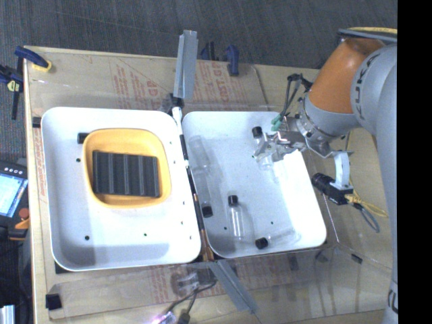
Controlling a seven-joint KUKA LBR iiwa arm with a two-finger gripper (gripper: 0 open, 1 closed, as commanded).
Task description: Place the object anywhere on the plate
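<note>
Here, clear vial (235, 216) with black cap, lying in right bin (307, 211)

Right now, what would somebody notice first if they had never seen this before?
Probably the yellow plate with a dark ridged rack on it, sitting in the left bin. Next, the big grey arm with its orange band reaching in from the right, its claw low over the right bin, where small clear bottles with black caps lie scattered.

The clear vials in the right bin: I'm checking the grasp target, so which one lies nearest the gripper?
The vial with its black cap in the bin's upper part, right beside the gripper. The other two, one mid-bin and one by the lower edge, lie much farther away.
</note>
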